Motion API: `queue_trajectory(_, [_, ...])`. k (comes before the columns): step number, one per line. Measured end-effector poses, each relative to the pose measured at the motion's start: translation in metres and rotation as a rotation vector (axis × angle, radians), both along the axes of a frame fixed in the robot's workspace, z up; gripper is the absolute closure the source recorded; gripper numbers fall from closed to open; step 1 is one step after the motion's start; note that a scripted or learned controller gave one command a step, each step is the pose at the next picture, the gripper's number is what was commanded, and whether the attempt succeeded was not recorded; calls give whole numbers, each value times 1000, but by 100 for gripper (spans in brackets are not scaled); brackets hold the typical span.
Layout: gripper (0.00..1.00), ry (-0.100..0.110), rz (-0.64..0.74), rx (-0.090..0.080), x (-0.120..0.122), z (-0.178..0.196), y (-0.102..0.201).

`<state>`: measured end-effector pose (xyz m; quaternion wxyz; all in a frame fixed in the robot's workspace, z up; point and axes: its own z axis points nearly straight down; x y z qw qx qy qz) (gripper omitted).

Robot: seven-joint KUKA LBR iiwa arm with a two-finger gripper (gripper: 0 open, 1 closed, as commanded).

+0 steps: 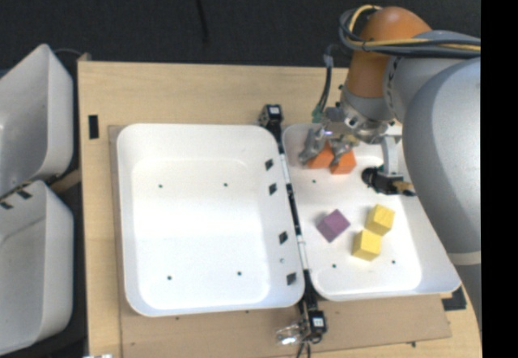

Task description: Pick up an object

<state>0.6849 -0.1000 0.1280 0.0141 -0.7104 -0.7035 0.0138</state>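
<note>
Two of my fingers (328, 152) seem to straddle the small orange block (340, 160) at the right white bin's (405, 279) far end, though an off-centre squeeze could squirt it loose.

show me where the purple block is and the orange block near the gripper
Purple square block (333, 225), camera view, centre of its top face.
Orange block (343, 163), camera view, on its visible right part beside the gripper.

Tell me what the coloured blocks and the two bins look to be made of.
The orange block, purple block and two yellow blocks look matte, with flat even colour: perhaps foam or painted wood. The bins look like thin moulded white plastic, with rounded corners and a soft sheen.
</note>
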Motion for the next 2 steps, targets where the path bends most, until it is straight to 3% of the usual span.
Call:
queue_trajectory(1, [100,4,0,0,-5,0,11])
queue_trajectory(2, [100,-10,1,-2,-6,12,20])
